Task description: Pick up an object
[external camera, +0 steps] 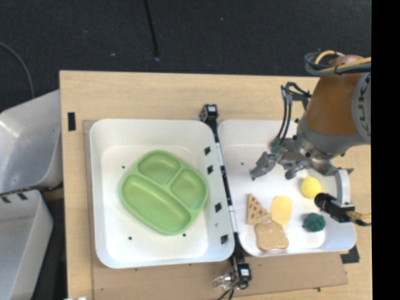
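Note:
The right bin [250, 136] holds several toy foods along its near side: a red-and-tan pizza slice [254, 209], a pale yellow piece [281, 209], a tan slice of toast [271, 236], a yellow ball-like fruit [310, 187] and a dark green broccoli-like piece [314, 222]. My gripper [277, 167] hangs over the middle of this bin, just beyond the foods and above the pizza slice and yellow piece. It is open, its two grey fingers spread apart with nothing between them.
In the left bin [100, 167] lies a green divided plate [164, 191]. A black-clipped divider [220, 180] separates the bins. The grey-and-orange arm [334, 114] covers the right bin's far right corner. A white object [25, 142] sits off the bench's left edge.

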Robot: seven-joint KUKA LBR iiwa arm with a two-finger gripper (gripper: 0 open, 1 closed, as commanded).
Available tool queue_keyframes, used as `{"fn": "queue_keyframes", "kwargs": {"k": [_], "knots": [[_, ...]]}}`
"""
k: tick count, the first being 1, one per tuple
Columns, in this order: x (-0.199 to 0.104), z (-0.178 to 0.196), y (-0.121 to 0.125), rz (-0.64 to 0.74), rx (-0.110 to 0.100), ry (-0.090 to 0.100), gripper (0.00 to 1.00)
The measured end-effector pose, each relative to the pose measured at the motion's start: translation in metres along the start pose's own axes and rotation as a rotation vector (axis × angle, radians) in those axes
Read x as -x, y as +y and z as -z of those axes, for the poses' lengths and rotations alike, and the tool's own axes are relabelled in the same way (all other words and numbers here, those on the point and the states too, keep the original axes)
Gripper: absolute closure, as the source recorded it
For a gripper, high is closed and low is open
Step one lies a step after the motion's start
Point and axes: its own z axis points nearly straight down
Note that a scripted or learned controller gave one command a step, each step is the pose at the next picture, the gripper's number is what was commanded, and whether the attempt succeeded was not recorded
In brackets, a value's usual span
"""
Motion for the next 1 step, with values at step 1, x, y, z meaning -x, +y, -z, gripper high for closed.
{"fn": "queue_keyframes", "kwargs": {"k": [1], "knots": [[-0.0002,0.0067,0.0028,0.003,0.014,-0.002,0.00]]}}
